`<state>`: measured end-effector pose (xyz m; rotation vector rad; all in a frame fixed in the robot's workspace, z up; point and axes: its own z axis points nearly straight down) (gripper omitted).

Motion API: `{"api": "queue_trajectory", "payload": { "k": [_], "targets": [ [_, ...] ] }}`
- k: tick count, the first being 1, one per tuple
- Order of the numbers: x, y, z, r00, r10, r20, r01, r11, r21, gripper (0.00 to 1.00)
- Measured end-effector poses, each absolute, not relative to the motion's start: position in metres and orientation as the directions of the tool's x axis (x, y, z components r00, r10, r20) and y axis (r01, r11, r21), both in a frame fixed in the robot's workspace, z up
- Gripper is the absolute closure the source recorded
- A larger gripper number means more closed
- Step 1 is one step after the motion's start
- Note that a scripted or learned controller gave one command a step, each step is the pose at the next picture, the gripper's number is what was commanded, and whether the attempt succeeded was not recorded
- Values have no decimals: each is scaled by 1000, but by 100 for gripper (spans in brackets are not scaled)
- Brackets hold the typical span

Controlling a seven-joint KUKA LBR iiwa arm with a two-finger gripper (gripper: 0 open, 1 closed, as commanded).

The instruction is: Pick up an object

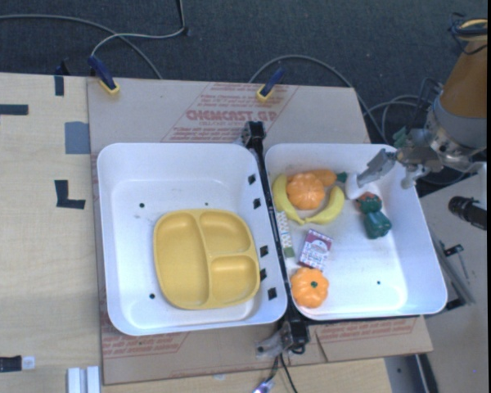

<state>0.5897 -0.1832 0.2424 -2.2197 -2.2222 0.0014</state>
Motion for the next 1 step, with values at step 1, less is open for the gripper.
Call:
{"api": "queue_trajectory", "payload": {
  "k": [1],
  "targets": [
    [612, -217, 87, -1, 1000, -4, 1000, 1, 4, 0]
  ]
}}
